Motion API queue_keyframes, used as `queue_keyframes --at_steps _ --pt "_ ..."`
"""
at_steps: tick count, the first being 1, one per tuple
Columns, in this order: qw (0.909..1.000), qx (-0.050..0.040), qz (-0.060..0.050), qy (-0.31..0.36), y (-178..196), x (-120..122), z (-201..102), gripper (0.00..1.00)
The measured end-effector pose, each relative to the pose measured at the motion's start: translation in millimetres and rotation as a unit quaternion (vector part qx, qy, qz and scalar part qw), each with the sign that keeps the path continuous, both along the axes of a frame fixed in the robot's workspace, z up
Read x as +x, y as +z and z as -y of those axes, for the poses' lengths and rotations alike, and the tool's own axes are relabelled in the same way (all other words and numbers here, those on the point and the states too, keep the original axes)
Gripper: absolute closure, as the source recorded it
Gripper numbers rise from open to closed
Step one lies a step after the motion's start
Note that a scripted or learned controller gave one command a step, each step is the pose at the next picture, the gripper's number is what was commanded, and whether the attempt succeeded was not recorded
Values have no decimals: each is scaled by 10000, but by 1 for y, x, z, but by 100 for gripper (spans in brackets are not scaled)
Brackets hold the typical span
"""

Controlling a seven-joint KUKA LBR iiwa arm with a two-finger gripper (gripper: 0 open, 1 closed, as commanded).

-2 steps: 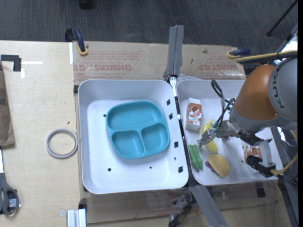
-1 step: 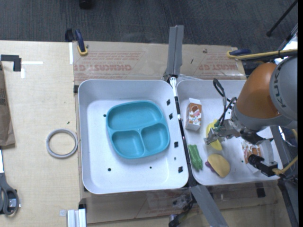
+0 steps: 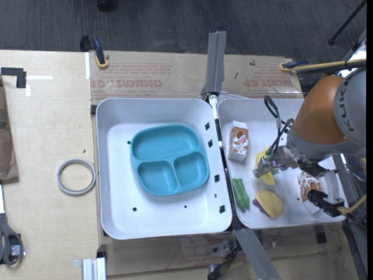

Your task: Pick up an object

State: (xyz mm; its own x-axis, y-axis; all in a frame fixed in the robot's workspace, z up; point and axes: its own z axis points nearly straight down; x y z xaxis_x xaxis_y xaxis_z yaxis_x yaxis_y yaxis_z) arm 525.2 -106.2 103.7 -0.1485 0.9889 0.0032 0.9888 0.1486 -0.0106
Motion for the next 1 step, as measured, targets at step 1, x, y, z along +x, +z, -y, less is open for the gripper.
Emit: queue_keyframes --at_steps 1 --pt "9988 -7 39 487 86 -27 -58 100"
